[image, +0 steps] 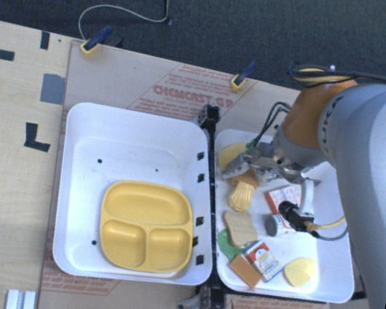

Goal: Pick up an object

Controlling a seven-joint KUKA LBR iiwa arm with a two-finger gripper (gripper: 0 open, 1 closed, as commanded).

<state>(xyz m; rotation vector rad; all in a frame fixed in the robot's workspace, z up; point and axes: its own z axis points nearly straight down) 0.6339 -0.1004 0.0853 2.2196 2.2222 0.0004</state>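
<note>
My gripper (249,165) reaches down into the upper left part of the right bin (325,288), below the orange-banded wrist (304,121). It hangs over a yellow rounded piece (231,153) and a small brown piece (237,171), just above a ridged yellow item (242,195). I cannot make out anything held by it. Further down the same bin lie a red-and-white packet (282,198), a small grey cylinder (272,224), a tan bread slice (240,229) and a yellow lemon-like piece (298,271).
The left bin (100,134) holds a yellow divided tray (147,225). A green piece (226,245), a red-and-white carton (264,259) and a brown block (243,271) lie at the right bin's front. The grey arm (375,167) covers that bin's right side.
</note>
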